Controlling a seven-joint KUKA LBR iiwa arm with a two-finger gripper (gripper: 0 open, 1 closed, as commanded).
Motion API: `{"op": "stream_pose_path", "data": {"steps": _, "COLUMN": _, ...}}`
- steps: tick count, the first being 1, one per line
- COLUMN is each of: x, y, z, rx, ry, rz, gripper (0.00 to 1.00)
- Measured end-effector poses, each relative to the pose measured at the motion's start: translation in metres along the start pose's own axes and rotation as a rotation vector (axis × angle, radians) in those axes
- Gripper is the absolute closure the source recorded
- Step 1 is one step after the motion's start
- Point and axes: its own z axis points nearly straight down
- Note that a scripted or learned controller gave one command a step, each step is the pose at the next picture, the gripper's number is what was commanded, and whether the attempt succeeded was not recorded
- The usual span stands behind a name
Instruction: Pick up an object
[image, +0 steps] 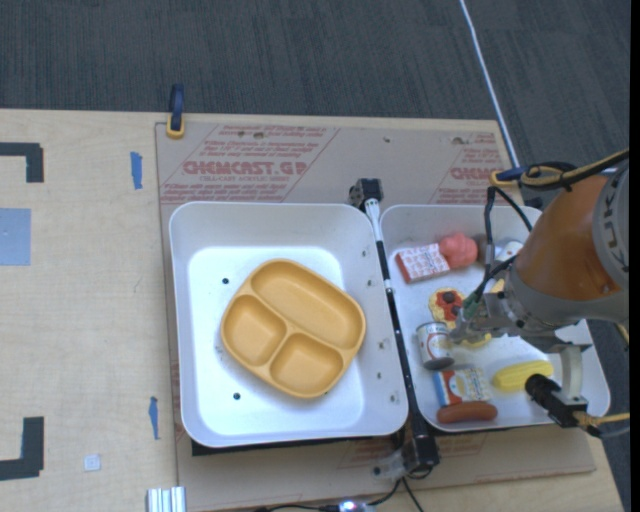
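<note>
Gripper (462, 330) lowered into right bin (598, 372); jaw state cannot be told. Directly beside: small can (432, 342), yellow-red toy (446, 302). Further out: red-white box (422, 262), pink item (459, 248), banana (520, 376), sausage (466, 411). Left bin (190, 300): yellow divided tray (292, 328).

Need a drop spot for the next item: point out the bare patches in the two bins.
Left bin: bare floor borders the yellow divided plate, widest at its upper-left corner. Right bin: crowded, toys packed beneath the claw.
</note>
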Motion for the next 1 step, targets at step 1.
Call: {"op": "stream_pose_path", "data": {"steps": 1, "x": 0.0001, "y": -0.0002, "z": 0.0001, "rx": 0.0, "ry": 0.0, "rz": 0.0, "gripper": 0.0}}
